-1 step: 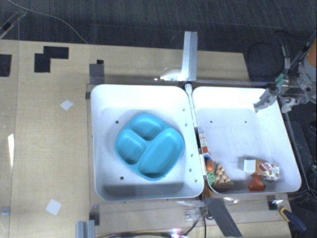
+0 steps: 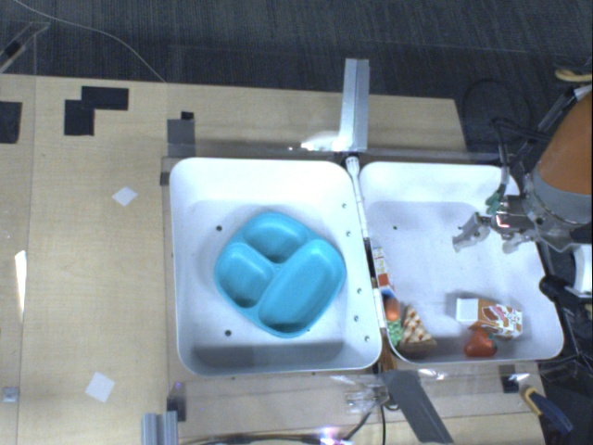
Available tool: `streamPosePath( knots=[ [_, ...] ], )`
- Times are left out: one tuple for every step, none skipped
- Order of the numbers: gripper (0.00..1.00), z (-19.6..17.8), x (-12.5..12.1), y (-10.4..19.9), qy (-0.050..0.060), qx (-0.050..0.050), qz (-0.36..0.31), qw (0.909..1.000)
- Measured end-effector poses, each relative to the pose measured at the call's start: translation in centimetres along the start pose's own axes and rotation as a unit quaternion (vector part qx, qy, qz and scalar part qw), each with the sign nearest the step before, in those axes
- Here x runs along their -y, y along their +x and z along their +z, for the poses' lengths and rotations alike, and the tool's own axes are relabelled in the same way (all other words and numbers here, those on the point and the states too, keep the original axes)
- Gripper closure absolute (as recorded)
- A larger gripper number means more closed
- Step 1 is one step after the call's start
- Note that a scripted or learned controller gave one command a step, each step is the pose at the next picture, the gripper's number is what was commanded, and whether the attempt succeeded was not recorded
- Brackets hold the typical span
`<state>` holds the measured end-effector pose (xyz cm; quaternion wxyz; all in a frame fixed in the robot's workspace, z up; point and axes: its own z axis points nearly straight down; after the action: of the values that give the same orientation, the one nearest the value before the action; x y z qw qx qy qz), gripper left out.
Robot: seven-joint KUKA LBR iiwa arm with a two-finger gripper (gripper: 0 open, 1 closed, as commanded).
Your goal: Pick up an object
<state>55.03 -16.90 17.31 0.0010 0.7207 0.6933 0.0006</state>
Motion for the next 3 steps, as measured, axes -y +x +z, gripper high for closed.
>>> streamPosePath(
  knots=[
    [0.0, 8.3, 5.6, 3.5, -0.005, 0.0, -0.042, 0.9991],
    [0.0, 2.8, 6.1, -3.2, -0.002, 0.001, -0.192, 0.9814],
    [0.0, 8.2, 5.8, 3.9, -0.006, 0.003, -0.326, 0.9454]
  ],
)
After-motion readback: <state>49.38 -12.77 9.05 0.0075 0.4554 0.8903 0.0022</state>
